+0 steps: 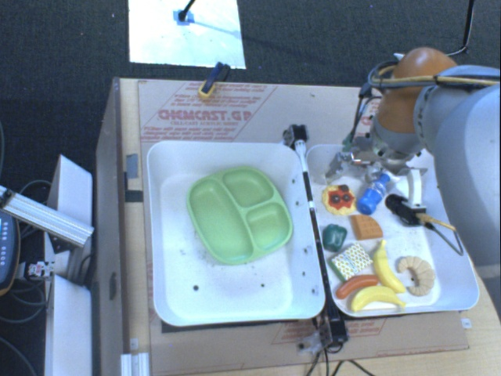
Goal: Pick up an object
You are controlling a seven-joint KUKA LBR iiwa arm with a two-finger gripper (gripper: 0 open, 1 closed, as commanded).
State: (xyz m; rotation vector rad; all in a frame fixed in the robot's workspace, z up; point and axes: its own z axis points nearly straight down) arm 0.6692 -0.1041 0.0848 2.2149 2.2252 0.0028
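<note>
the gripper (362,160) hangs over the far end of the right bin (462,284); whether it is spread or closed cannot be told. the blue bottle (373,193) lies just beside and below it, apart from it, with the pizza slice (340,199) left of the bottle and the bananas (381,280) well nearer the front.

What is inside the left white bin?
The left white bin holds one thing: a green divided plate with three compartments, all bare, lying flat near the middle. Whatever is beneath the plate is covered. The bin floor around it shows small dark specks.
</note>
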